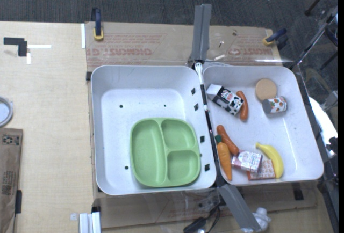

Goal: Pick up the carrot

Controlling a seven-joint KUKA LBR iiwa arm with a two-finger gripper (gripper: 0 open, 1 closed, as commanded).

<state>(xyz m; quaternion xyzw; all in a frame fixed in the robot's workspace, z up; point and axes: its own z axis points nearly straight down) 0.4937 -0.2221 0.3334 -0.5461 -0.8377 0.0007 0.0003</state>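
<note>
Left bin (107, 119): green three-compartment plate (164, 151), toward near right corner.

Right bin (301, 119): carrot (224, 162) at near left corner, lying along left wall, green top pointing away from near rim. Touching its top end: an orange-red sausage (228, 140), angled. Just right of carrot: small red-and-white carton (246, 160), with second carton (264, 170) beside it and banana (272, 157) against both. Farther back: cow-patterned carton (226, 100) with another sausage (243, 106) against its right side; tan disc (265, 88) and strawberry-printed box (275, 104) well apart from carrot.

Gripper state: cannot tell. Carrot resting on bin floor, free of any grasp.
</note>
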